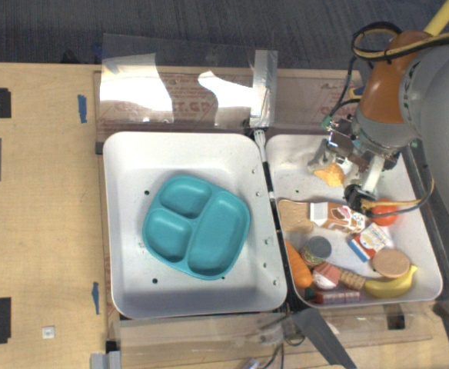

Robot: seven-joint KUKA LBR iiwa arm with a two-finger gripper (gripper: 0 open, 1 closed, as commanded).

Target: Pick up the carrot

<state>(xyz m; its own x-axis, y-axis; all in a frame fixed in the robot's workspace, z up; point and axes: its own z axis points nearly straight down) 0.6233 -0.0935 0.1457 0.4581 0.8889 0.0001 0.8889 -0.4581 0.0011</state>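
Two shallow white bins side by side on a bench. Left bin [132,283]: holds one teal divided plate [197,226] with three compartments, lying flat near the middle. Right bin [424,271]: crowded with small items, many overlapping. Carrot [298,265]: orange, lying at the bin's lower left, close to the wall shared with the left bin, its lower end partly covered by neighbouring items. Just beside it, a grey round disc [317,247]; lower right, a yellow banana [390,284] along the front wall with a tan round piece [391,264] resting above it. A brown flat board [295,214] sits under several small printed packets [349,220] whose markings are too small to read. A red-orange item [384,214] lies near the bin's right side, partly hidden by a cable. A yellow-orange lump [331,176] sits in the bin's upper part. Arm: grey with an orange band [384,91], entering from the right and cut off by the frame edge. Gripper [354,167]: low over the upper part of the right bin, near the yellow-orange lump and well apart from the carrot; the jaws are lost among cabling and metal parts, so whether they are open or closed cannot be told. Nothing is visibly held.
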